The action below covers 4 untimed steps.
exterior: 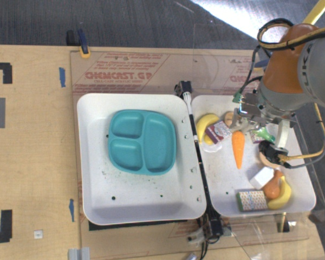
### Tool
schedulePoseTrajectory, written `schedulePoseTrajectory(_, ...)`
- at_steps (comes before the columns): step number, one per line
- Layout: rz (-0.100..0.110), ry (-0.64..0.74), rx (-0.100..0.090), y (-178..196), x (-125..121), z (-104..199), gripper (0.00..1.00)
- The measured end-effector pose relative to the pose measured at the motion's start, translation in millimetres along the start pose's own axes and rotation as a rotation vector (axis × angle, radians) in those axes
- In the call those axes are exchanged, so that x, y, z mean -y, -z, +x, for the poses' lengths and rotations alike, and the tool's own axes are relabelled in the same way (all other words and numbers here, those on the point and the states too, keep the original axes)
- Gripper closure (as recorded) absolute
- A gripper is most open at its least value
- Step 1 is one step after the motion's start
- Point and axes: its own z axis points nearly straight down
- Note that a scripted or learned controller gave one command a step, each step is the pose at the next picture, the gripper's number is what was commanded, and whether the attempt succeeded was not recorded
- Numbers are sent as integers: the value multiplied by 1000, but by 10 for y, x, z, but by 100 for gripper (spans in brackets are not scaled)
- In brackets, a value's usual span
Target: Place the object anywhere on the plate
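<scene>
A teal divided plate (142, 141) lies in the left white bin (92, 194). My gripper (248, 122) hangs over the back of the right bin (222, 196), under the grey wrist with its orange band. An orange carrot (238, 149) lies just below it, thick end toward the gripper; whether they touch is unclear. A yellow banana-shaped toy (207, 127) and a purple packet (221, 130) sit just left of the gripper.
The right bin also holds a green item (265, 134), a white block (262, 175), an orange fruit (271, 188) on a yellow banana (282, 198), and a patterned box (251, 200). A black bar (194, 140) divides the bins. Cables loop from the arm.
</scene>
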Motion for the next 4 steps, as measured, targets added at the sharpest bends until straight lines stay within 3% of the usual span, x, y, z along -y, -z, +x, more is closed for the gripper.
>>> schedulePoseTrajectory(1, 9, -101, -4, -9, 711, 569, 100)
schedulePoseTrajectory(2, 2, -162, -1, -9, 811, 1045, 100)
schedulePoseTrajectory(3, 2, -195, -5, 231, 797, 1880, 100)
schedulePoseTrajectory(4, 2, -199, 0, 224, 788, 1843, 0)
